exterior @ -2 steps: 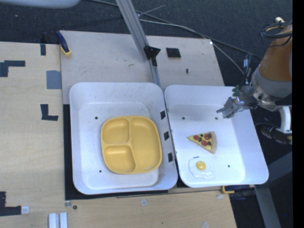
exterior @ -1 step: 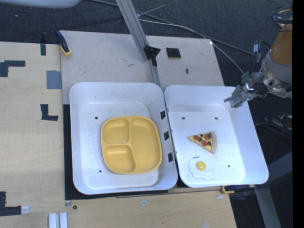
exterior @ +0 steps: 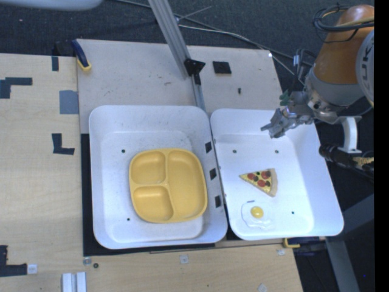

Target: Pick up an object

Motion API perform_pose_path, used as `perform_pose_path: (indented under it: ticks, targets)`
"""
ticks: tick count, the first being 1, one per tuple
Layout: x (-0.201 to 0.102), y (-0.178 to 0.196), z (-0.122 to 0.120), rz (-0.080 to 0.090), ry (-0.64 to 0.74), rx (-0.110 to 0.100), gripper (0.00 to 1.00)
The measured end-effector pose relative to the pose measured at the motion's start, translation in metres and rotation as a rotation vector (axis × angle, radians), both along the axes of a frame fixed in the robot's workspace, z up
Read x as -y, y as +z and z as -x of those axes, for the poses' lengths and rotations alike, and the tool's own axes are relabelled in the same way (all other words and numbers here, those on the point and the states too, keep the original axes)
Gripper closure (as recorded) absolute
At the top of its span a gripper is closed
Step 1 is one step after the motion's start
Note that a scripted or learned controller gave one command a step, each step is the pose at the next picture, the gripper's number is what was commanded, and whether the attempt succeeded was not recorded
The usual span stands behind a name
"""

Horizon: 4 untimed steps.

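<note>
You are looking down on a pale wooden tabletop [exterior: 36,163] with dark tape marks along its left side, set against dark carpet at the top edge, where loose cables run. A beige board [exterior: 140,72] covers the tabletop's middle, and a slanted grey metal rail [exterior: 173,32] crosses it from the top edge down to the gap between the two bins.

Toward the left you have the first shallow white plastic bin [exterior: 109,126]. In it lies a yellow plastic plate with three compartments [exterior: 168,185], sitting toward the bin's near right corner, flat and upright.

Just beside it, on the right, sits the second shallow white plastic bin [exterior: 316,205]. Near the middle of its floor you see a toy pizza slice, triangular with red and dark toppings [exterior: 261,180]. Just below it, toward the near edge, lies a toy fried egg, white with a yellow yolk [exterior: 256,215]. The two are near each other but apart.

At the right edge, the grey arm with its orange band [exterior: 343,47] reaches in over the second bin's far right corner. Its tool [exterior: 276,125] hangs above the bin's far wall, well apart from the pizza slice and the egg. Nothing shows between its fingers, and you cannot tell from here how wide they are set.
</note>
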<state>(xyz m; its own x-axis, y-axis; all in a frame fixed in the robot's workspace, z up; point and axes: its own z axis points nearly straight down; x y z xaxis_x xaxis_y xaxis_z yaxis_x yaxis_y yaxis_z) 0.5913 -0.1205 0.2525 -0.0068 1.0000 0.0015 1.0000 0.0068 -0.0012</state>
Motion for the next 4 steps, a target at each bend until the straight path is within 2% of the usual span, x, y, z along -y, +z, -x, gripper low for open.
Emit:
perform_pose_path:
  ticks: [1,2,4]
  targets:
    - [-0.057,0.004,0.004,0.001,-0.001,-0.001,1.00]
    - [-0.105,-0.009,0.010,0.001,-0.001,-0.002,1.00]
    - [-0.196,-0.027,0.001,0.001,-0.001,-0.001,1.00]
